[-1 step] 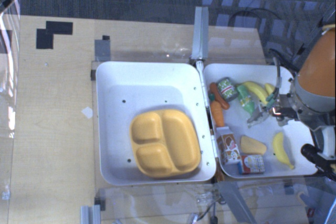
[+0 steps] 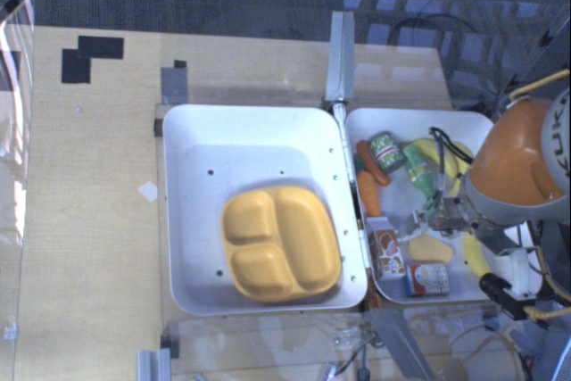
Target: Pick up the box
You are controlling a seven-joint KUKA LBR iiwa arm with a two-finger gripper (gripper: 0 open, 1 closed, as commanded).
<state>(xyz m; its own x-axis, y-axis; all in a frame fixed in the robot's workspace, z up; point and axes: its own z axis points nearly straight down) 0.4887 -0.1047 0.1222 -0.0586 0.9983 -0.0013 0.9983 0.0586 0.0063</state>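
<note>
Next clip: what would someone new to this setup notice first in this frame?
The yellow tray, split into three compartments, sits alone in the left bin toward its near right corner. The arm, with its bulky orange band, looms over the right bin, which is crowded with small items: a green can, a carrot, a banana and two small boxes near the front.

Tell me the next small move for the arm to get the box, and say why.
Probably shift the gripper a little toward the near-left corner of the right bin, then descend. The box lies flat there beside the left wall, with the gripper hovering further in above a pale yellow item, so it looks off target. A smaller box sits close by, so aim carefully.
</note>
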